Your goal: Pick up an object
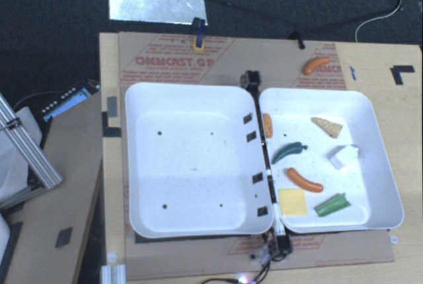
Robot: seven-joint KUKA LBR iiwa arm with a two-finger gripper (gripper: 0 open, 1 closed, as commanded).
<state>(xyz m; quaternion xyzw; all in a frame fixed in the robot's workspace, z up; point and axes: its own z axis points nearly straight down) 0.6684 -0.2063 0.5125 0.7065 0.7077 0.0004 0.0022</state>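
Bench: brown board on dark floor, two white bins side by side
Bin at view's left: bare white floor
Bin at view's right: holds all the candidates
Candidates: tan wedge, dark pepper, white block, orange sausage, yellow slab, green piece
Stray: another sausage on the board, outside both bins
Claw: state cannot be told
Step in hand: judged as choosing a target, nothing lifted yet
Best pick: orange sausage or pepper, each apart from its neighbours, near mid-bin
Approach: come straight down, close across the narrow width
Avoid: small orange piece against the divider; yellow slab, likely too flat; green piece near the rim
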